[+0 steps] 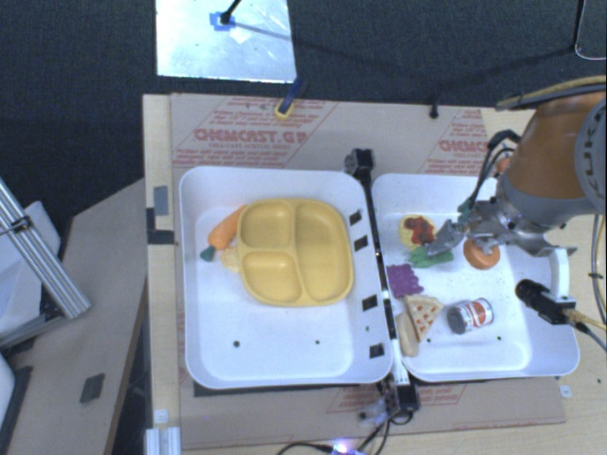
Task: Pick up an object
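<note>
Dark carpet floor (76, 83), shiny metal sheet (226, 27), tan bench (104, 254), cardboard underlay (251, 131)

Two bins side by side on the bench, touching along a middle seam. Left bin (204, 349): divided plate (289, 252) near its centre; toy carrot (224, 228) against the plate's left edge. Right bin (541, 349): gripper (453, 235) reaches in from the right, low over the bin's rear half. Toy pizza (417, 226) just left of it, round slice (482, 254) just right. Grapes (403, 279) in front of the pizza, sandwich wedge (422, 313) nearer still, can (469, 315) lying to the wedge's right.
</note>
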